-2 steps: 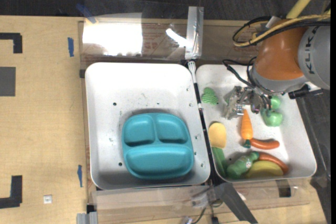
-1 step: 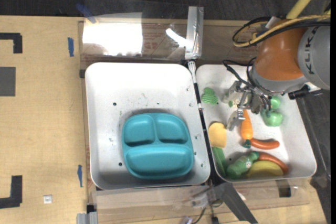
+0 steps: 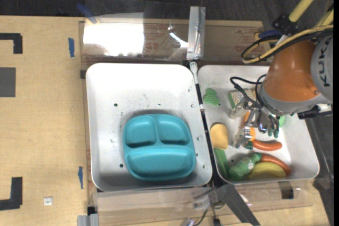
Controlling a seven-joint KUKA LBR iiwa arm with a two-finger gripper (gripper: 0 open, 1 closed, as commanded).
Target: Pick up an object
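My gripper (image 3: 249,127) hangs low inside the right bin (image 3: 310,153), under the arm's orange band. Its metal fingers sit just above an orange carrot-like piece (image 3: 266,145). A yellow egg-shaped toy (image 3: 219,135) lies to the left of the gripper. Along the bin's front edge lie a green vegetable toy (image 3: 241,166), a yellow banana (image 3: 267,169) and an orange piece (image 3: 279,161). A small green ridged piece (image 3: 211,97) rests near the bin's back left. Nothing shows clearly between the fingers.
The left bin (image 3: 100,87) holds a teal divided tray (image 3: 158,146) toward its front. A clear plastic sheet and a metal bracket (image 3: 196,34) stand behind the bins. Black and yellow cables (image 3: 265,45) loop at the back right. Cardboard surrounds both bins.
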